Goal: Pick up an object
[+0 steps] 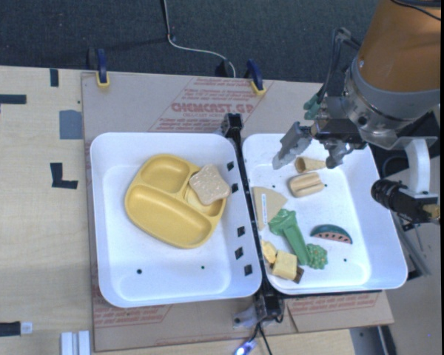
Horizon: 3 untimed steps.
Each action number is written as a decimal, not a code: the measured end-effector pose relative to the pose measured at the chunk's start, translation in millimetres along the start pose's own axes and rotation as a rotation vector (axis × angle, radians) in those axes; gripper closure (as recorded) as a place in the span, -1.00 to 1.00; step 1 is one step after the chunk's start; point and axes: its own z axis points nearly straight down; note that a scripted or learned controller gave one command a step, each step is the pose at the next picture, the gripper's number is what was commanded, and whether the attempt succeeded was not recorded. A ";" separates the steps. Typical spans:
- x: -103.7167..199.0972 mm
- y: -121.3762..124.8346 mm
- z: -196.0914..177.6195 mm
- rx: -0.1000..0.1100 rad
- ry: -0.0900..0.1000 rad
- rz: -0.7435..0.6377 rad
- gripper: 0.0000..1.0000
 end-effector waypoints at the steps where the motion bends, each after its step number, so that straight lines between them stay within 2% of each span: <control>1: -29.5 0.3 -111.0 -0.005 -0.002 0.007 -1.00; 2: -147.9 -2.4 -58.1 0.013 -0.004 0.019 -1.00; 3: -120.3 -2.8 34.6 0.020 0.001 0.006 -1.00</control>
